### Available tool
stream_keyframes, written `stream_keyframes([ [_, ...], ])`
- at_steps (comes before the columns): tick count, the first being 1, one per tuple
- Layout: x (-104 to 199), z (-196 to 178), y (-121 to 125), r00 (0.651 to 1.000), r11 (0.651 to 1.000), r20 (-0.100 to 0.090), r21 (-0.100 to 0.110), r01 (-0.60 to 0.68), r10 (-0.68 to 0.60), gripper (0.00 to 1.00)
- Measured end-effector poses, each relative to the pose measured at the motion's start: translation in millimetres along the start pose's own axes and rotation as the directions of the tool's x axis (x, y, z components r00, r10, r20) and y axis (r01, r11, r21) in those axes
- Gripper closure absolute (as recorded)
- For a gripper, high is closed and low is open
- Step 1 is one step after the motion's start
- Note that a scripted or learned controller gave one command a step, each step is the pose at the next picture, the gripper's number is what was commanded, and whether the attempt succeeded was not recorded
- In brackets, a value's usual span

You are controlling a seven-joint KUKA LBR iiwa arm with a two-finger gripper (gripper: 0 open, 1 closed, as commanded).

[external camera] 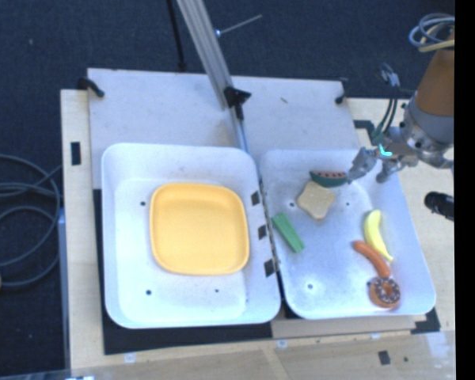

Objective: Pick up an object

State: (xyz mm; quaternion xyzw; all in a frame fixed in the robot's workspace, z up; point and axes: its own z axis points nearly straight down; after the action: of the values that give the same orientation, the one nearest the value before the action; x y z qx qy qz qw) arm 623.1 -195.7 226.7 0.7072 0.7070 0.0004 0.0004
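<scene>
Arm enters from the right; gripper point(374, 165) sits over the upper right corner of the right bin point(332, 295). The fingers point(359, 165) look spread a little, nothing between them; one tip is just beside the right end of the watermelon slice point(328, 178), contact uncertain.

Likely target, judged from proximity: the slice. It lies near the far wall of the right bin, long axis roughly left-right, curved green rind toward the near side. Its lower left edge is just beside the bread slice point(316, 201), possibly touching.

Other items in the right bin: green block point(287, 233) near the left wall, long axis diagonal, upper left to lower right; banana point(375, 233) roughly upright in view, tilted slightly; sausage point(372, 257) diagonal below it, touching or nearly so; donut point(384, 292) at the near right corner. Scatter looks random, loose items for grasp tries.

Left bin point(119, 291): yellow plate point(199, 228), flat, centred.

Table point(79, 307) carries both bins.
</scene>
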Motion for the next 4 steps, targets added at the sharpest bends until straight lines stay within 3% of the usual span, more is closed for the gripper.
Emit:
stream_keyframes([
  [1,0,0,0,1.000,1.000,0.000,0.000,0.000,0.000,0.00],
  [3,7,119,-1,1.000,1.000,0.000,0.006,0.000,0.000,0.00],
  [4,6,124,0,1.000,1.000,0.002,-0.003,0.000,0.000,0.00],
])
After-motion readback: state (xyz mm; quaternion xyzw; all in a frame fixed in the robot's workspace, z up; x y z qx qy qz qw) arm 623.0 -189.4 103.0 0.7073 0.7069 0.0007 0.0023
